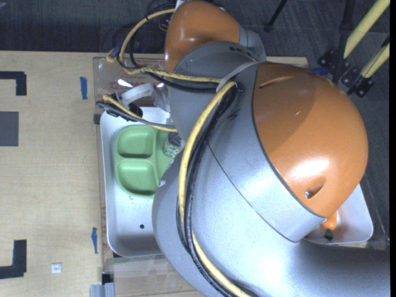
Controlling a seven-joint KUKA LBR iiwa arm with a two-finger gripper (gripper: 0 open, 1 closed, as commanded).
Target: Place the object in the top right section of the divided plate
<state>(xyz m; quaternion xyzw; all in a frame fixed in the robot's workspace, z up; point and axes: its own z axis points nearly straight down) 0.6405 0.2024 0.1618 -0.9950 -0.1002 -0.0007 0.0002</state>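
The arm (260, 184) is covering most of both bins; the green divided plate (137, 159) is lying in the left bin (124, 234). Gripper state: cannot tell.

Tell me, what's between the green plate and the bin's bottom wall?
In the camera view, bare white bin floor lies below the green divided plate, apart from one small dark speck.

Wooden bench (49, 184) bears white bin (114, 228), blue tape marks (83, 88).
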